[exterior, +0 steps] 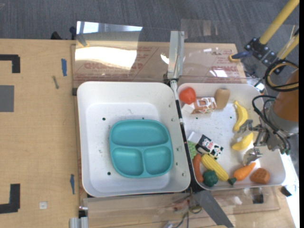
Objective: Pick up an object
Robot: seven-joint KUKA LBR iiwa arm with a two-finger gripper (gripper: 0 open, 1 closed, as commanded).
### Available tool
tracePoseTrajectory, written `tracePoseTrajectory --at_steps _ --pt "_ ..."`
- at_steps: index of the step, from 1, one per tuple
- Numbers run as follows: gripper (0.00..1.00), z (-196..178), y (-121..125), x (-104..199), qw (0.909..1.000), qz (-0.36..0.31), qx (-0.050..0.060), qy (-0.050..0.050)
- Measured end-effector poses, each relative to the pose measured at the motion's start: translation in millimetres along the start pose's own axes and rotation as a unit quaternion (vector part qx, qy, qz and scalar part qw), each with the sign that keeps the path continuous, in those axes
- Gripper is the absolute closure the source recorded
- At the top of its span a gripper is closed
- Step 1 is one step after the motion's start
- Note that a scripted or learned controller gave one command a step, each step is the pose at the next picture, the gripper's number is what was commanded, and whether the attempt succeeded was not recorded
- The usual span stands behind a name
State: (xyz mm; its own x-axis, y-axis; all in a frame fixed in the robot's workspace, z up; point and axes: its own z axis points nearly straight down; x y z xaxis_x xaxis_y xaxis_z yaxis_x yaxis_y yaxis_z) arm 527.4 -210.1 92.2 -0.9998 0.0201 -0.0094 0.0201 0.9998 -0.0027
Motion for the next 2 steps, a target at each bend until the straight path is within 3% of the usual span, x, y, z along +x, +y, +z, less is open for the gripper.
tracePoseTrajectory --at_steps 1,2 --pt "1.00 -10 3 -2 1.0000 -0.002 0.000 -0.003" --pt "1.00 5 -8 -28 0.9840 0.178 -0.003 0.003"
